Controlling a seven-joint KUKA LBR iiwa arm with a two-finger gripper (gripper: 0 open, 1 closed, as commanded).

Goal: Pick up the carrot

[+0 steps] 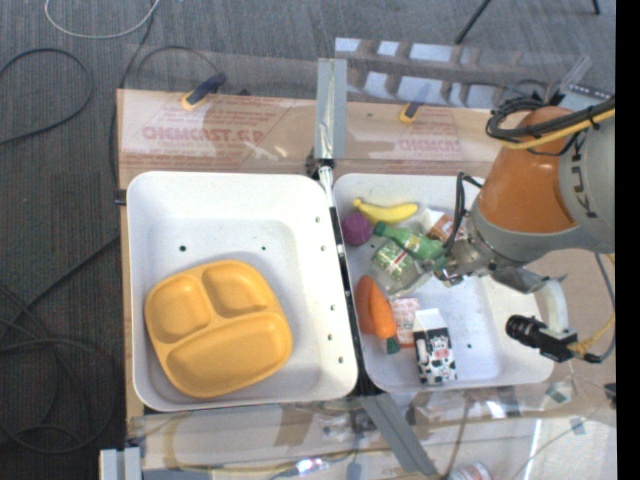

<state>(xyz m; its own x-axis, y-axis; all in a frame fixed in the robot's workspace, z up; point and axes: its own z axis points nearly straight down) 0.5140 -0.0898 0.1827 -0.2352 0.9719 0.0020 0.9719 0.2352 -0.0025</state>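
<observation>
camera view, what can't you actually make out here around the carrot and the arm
- Gripper: in the camera view the arm's orange band and grey wrist cover it, so its state can't be read.
- Bottle: its right end runs under the arm.
- Carrot: fully visible, but its green tip blurs into a small packet.
- Carton: print too small to read.
- Right bin: far right rim hidden by the arm.

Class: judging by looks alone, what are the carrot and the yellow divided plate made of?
Carrot: probably moulded plastic, a toy; uniform orange, smooth, slightly glossy, with a green tip. Yellow divided plate: likely hard plastic; even colour, soft sheen, rounded moulded compartments.
</observation>
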